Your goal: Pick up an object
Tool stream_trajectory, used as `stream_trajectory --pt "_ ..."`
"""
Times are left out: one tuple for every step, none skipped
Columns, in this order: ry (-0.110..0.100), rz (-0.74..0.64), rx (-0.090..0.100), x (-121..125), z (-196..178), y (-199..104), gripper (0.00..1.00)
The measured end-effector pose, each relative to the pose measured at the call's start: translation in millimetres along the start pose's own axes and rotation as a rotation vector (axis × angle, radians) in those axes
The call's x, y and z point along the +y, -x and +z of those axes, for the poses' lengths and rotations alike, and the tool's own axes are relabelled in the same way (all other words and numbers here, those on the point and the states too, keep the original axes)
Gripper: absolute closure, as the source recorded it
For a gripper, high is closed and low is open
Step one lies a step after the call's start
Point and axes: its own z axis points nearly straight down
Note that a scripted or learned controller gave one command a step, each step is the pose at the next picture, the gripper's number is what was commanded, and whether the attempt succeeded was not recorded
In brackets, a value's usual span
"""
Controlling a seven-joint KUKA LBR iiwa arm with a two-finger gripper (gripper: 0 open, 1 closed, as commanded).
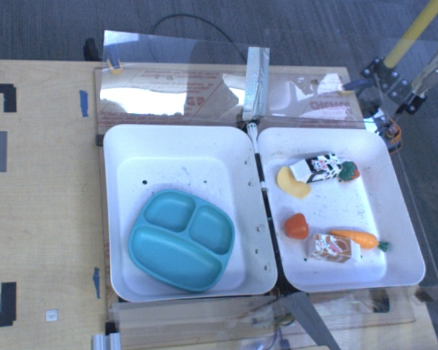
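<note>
Pale wooden bench (36,217) bears two white bins (124,152) (grey floor (277,6) behind); end effector state unclear.

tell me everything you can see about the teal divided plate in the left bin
The teal divided plate looks like smooth matte plastic, rounded at the corners, with raised ridges splitting it into three compartments: two smaller ones toward the far side and one long one along the near side. It lies flat, right side up, turned at a slant, on the floor of the left bin, in its near half. Its near edge sits close to the bin's wall. Nothing lies in it.
</note>
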Motion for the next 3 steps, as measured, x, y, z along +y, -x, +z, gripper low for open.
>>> stream_trajectory --pt "0.003 -0.186 -0.012 1.7 -39.4 1.7 1.00" --pt "0.004 -0.187 -0.017 3.5 -48.6 3.4 1.00" --pt "0.001 -0.055 -0.003 19.7 -37.6 -14.4 1.00"
